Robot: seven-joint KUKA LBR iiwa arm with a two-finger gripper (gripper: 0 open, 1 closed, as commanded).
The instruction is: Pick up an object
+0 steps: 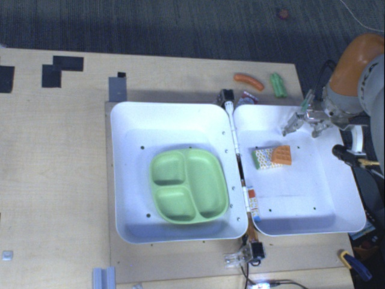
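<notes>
Over the right bin (pixel 337 218) my gripper (pixel 299 124) hangs near the far wall, fingers spread, grasping nothing. I judge I am in the approach: next I must move toward the flat sponge (pixel 272 158), orange and patterned, soft-looking, lying near the bin's left side. A smooth green divided plate (pixel 189 185) fills the left bin (pixel 129 161).

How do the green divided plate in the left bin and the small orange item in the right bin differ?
The green divided plate is one pale green colour; the small orange item is orange at one end and patterned, light-coloured at the other. The plate is far larger, covering much of the left bin floor, while the item takes up a small patch of the right bin. The plate has three compartments; the item has none. Both lie flat, apart from the claw.
</notes>
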